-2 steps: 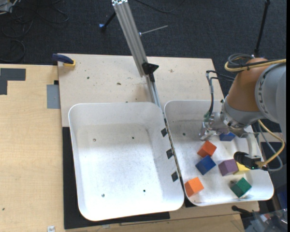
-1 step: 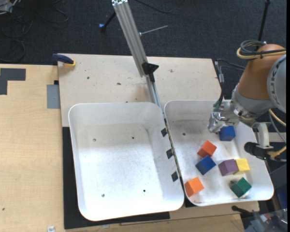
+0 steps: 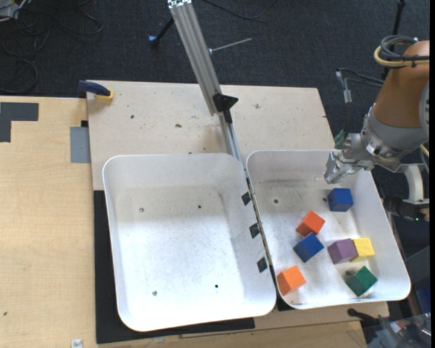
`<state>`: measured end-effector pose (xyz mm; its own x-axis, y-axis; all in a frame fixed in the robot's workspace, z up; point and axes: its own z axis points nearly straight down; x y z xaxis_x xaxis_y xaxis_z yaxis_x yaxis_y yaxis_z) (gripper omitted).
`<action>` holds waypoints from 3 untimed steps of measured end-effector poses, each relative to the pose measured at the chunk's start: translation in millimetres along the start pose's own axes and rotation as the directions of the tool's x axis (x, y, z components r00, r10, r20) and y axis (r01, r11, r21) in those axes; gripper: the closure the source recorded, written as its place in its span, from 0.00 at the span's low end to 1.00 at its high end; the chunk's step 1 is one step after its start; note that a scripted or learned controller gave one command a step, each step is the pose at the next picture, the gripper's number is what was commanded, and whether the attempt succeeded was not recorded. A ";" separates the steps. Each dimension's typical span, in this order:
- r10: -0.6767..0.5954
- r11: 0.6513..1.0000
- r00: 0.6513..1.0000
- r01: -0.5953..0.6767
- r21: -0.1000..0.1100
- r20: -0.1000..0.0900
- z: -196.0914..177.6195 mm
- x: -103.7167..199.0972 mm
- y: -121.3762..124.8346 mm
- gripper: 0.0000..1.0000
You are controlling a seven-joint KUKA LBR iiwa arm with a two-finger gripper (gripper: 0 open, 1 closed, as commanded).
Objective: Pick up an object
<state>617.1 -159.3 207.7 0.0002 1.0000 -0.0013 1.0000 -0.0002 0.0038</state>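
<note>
Several cubes lie in the right bin (image 3: 275,167). A blue cube (image 3: 340,199) sits at the upper right, just below my gripper (image 3: 333,173). Farther down are an orange cube (image 3: 311,223), a dark blue cube (image 3: 309,247), a purple cube (image 3: 341,251), a yellow cube (image 3: 363,248), a green cube (image 3: 361,280) and a second orange cube (image 3: 291,278). My gripper hangs over the bin's far right part, a little above and left of the blue cube. Nothing shows between its tips.
The left bin (image 3: 130,172) stands beside the right one, with black clips (image 3: 254,229) along the shared rim. A slanted aluminium bar (image 3: 200,56) rises behind the bins. A blue and yellow clamp (image 3: 96,90) sits at the bench's far left corner.
</note>
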 end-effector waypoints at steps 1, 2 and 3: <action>0.001 1.000 1.000 -0.001 0.001 0.000 -42.9 -4.4 1.8 1.00; -0.001 1.000 1.000 0.001 0.000 0.000 -94.1 -6.2 2.6 1.00; -0.004 1.000 1.000 0.004 0.007 -0.003 -88.9 40.5 -2.2 1.00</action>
<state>614.6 -118.7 296.6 -0.0034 1.0000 0.0018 1.0000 0.0034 -0.0030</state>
